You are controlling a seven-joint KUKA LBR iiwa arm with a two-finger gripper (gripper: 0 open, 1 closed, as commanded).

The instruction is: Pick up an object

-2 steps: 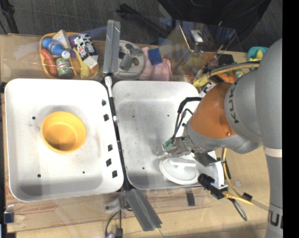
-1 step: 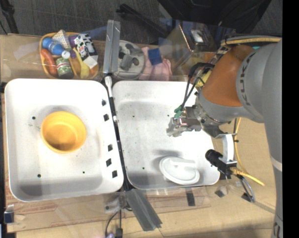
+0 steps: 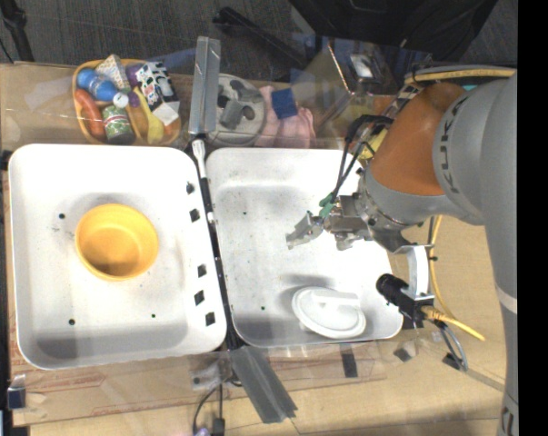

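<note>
Starting at the left, a shallow white plastic bin (image 3: 37,334) is seen with a round yellow plastic bowl (image 3: 117,240) sat in it, open side up, a bit left of the bin's middle and well away from the walls. Behind that bin, up on the bench, a small yellow-rimmed basket (image 3: 155,133) is stuffed with colourful odds and ends, a blue-capped bottle and a green can among them, too jumbled to be picked apart properly.

A grey divider strip (image 3: 210,252) with dark clips is run between the two bins. Just past it, the second shallow white bin (image 3: 246,289) is found, its floor speckled with dark flecks. A flat white oval lid-like piece (image 3: 328,312) is laid near that bin's front edge, right of centre, flat on the floor and touching nothing else.

Above and slightly behind that white piece, the two-finger metal gripper (image 3: 303,232) is held over the right bin's middle, pointing left. Nothing is seen between its tips, and the white piece is clearly apart from it. Whether the tips are spread or closed can't really be told from this angle, too blurry.

Furthest right, the grey arm with its orange band (image 3: 419,153) is reached in over the bin's right wall.
</note>
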